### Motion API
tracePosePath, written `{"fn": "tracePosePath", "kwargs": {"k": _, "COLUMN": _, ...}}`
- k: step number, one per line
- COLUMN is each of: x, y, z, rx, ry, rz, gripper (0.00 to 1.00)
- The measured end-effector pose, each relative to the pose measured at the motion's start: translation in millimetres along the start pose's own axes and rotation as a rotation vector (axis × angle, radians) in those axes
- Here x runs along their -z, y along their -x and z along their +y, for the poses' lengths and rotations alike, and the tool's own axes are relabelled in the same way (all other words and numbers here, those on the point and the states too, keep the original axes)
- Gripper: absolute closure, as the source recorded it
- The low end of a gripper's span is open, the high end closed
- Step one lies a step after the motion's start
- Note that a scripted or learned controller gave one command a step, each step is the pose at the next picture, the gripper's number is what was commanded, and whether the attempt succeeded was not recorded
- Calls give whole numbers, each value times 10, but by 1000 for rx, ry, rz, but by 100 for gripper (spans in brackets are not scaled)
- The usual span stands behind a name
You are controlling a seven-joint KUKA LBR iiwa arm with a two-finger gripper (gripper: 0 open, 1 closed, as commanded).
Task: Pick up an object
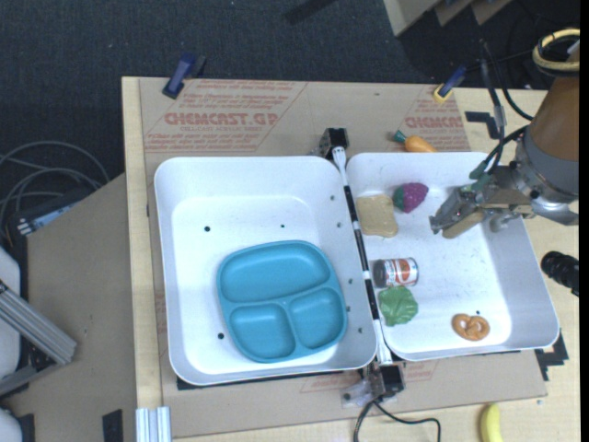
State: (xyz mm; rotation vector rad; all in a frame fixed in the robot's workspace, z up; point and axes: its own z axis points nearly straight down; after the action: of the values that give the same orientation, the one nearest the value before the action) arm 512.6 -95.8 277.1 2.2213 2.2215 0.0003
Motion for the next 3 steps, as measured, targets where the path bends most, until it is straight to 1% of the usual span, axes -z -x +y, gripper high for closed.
{"fn": "tracePosePath", "kwargs": {"k": 1, "x": -1532, "y": 679, "z": 716, "rx": -1, "ry": -4, "rz": 1, "gripper": 0}}
{"fn": "tracePosePath", "kwargs": {"k": 2, "x": -1930, "y": 374, "z": 1159, "rx": 1, "ry": -4, "rz": 1, "gripper": 0}}
{"fn": "tracePosePath", "kwargs": {"k": 3, "x": -1920, "y": 105, "z": 1499, "rx": 1, "ry": 2, "rz": -1, "gripper": 0}}
